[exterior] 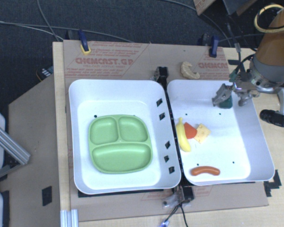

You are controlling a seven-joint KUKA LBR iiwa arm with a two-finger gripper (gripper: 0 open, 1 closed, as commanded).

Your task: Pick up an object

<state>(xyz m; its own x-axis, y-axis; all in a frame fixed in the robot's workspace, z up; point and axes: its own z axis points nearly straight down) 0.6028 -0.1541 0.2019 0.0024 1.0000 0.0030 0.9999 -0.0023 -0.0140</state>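
A bench (38, 126) seen from above at a slant, topped with a sheet of brown board and carrying two shallow white bins side by side.

On the left, the left bin (80, 98) holds a pale green divided plate (119, 144), lying flat near the bin's middle. The plate has two small compartments at the far side and one wide compartment at the near side.

Between the bins runs a dark divider strip (165, 126) with small black clips along it.

The right bin (246, 145) holds several pieces of toy food. A yellow banana (183, 137) lies close to the bin's left wall, pointing toward the near edge. Just beside it, touching or nearly so, sit a red piece (191, 131) and a pale yellow piece (202, 133), clustered together. Near the bin's front edge, apart from that cluster, lies an orange-red sausage (206, 171), lengthwise across the bin.

Beyond the bins, on the board, rests a small beige object (190, 70).

At the far right corner of the right bin, the grey arm (272, 56) reaches in. Its gripper (233, 96) hangs low over the bin's back area, with a small teal object (226, 102) right at its tip. Whether the gripper is clasping that object or is spread apart cannot be told from this angle.
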